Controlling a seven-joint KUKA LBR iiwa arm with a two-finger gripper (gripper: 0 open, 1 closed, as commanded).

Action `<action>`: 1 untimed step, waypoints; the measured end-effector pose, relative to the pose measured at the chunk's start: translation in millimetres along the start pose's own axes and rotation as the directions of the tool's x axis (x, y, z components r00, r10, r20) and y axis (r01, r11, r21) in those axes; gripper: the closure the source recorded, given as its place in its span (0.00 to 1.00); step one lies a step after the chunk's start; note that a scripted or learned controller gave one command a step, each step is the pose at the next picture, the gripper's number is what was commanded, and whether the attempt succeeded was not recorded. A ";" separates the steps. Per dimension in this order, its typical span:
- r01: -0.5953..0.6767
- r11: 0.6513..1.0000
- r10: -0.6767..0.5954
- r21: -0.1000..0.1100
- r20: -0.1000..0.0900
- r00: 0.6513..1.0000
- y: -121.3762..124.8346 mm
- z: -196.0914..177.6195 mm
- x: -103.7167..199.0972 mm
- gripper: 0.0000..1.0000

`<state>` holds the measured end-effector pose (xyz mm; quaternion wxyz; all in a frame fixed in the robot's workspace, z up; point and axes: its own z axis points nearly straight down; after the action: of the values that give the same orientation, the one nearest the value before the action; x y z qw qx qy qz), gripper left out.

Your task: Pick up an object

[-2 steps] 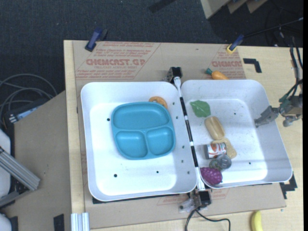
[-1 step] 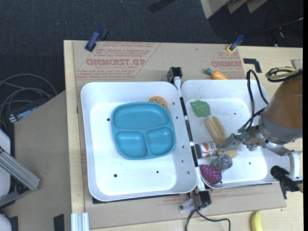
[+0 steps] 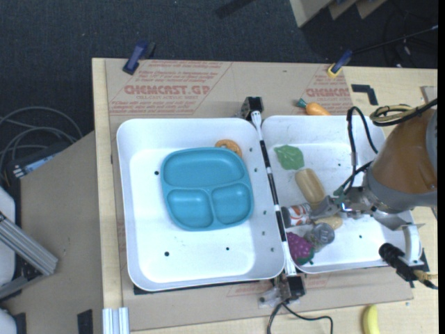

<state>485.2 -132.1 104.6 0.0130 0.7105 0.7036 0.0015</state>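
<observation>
The right bin (image 3: 327,132) holds a green leaf-shaped piece (image 3: 290,157), a tan oblong roll (image 3: 310,185), a small red and white can (image 3: 297,216) lying on its side, a bunch of purple grapes (image 3: 300,245), a grey lump (image 3: 322,235) and a pale yellow piece (image 3: 334,223). My gripper (image 3: 329,209) reaches in from the right and sits low over the cluster, just right of the can and above the grey lump and yellow piece. The grey and orange arm (image 3: 407,165) covers the bin's right side.
The left bin (image 3: 139,186) carries a blue divided plate (image 3: 206,186) and a small orange-brown ring (image 3: 228,146) at its back edge. Outside the bins lie a toy carrot (image 3: 316,108) at the back and a banana (image 3: 370,320) at the front right. Black cables (image 3: 358,127) loop near the arm.
</observation>
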 end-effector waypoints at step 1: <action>-0.002 1.000 0.002 -0.004 0.003 1.000 1.8 2.1 0.5 0.00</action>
<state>487.1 -131.6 102.5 0.0154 0.7111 0.7029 0.0021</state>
